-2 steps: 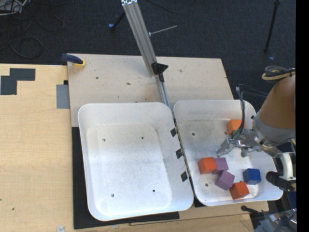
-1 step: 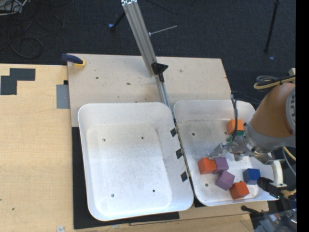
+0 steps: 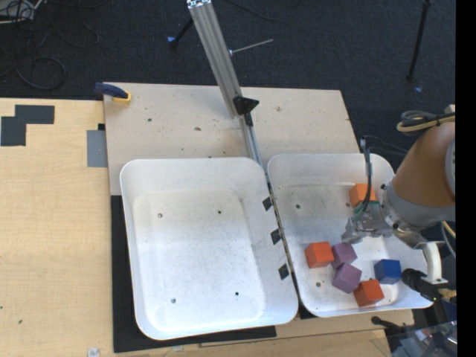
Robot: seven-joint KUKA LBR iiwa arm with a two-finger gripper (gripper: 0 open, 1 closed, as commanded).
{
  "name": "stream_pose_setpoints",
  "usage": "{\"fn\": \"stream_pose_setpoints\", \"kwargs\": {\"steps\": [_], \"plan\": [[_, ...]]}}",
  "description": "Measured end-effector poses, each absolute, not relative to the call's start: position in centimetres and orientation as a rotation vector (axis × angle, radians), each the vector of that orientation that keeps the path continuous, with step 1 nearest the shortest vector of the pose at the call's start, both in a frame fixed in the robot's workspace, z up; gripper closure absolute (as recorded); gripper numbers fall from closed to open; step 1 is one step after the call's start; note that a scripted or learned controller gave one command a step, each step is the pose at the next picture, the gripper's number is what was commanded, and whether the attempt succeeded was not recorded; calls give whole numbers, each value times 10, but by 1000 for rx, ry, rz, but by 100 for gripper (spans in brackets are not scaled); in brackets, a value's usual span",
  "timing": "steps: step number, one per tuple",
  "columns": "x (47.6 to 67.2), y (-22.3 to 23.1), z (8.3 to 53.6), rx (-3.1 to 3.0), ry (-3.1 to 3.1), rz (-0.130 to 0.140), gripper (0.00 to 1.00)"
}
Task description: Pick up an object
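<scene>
The right bin (image 3: 320, 171) holds several blocks. An orange-red block (image 3: 319, 254) lies near its middle, with two purple blocks (image 3: 343, 255) (image 3: 346, 277) just right of it. A blue block (image 3: 387, 271) and another orange-red block (image 3: 369, 292) sit by the front right corner. An orange block (image 3: 360, 193) rests near the right wall, partly hidden by the arm. My gripper (image 3: 357, 230) hangs low in the bin, just above and right of the upper purple block. Nothing shows between its fingers.
The left bin (image 3: 197, 251) stands beside the right one, divided by black clips on the shared rim. A slanted aluminium bar (image 3: 220, 58) rises behind the bins. The arm's orange band (image 3: 425, 175) overhangs the right bin's right side.
</scene>
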State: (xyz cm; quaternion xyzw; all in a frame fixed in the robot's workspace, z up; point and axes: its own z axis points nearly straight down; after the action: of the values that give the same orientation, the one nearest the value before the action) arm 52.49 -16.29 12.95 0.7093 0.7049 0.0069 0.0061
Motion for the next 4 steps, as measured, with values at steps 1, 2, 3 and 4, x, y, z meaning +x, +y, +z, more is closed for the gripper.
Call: {"fn": "stream_pose_setpoints", "kwargs": {"steps": [1,2,3,4], "plan": [[528,-168,173,2220,2220,1,100],[523,-174,218,2219,2220,2,100],[524,-175,271,2218,2220,2,100],[534,-134,265,2220,2228,-1,100]]}}
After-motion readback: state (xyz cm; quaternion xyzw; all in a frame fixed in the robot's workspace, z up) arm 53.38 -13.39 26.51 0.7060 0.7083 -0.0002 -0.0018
